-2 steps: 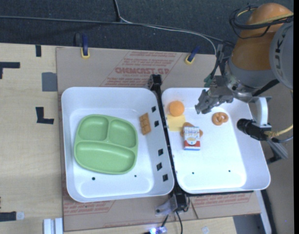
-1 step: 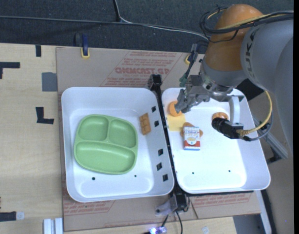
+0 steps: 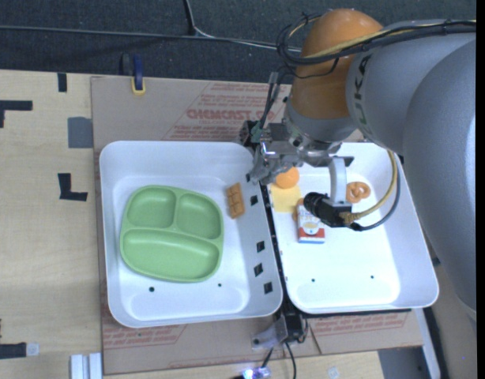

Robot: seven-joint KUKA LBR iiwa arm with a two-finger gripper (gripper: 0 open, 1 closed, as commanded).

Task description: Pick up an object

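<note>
The orange object [image 3: 287, 178] — a small rounded piece — sits at the upper left of the right bin [image 3: 385, 290], resting against a pale yellow block [image 3: 284, 199] just below it in the frame. The end effector [image 3: 283, 163] hangs directly above and a touch toward the top of the frame from it, so the coming move is, by my judgement, almost straight down with little sideways shift. Whether the end effector is open or closed cannot be told here, nor whether it has hold of anything.

The orange object looks nearly round, so no long axis can be read; the yellow block's long axis runs roughly top to bottom in the frame. Lower right of them lie a small red-and-white carton [image 3: 310, 230] and a pretzel-shaped piece [image 3: 358, 190] — both apart from the target.
</note>
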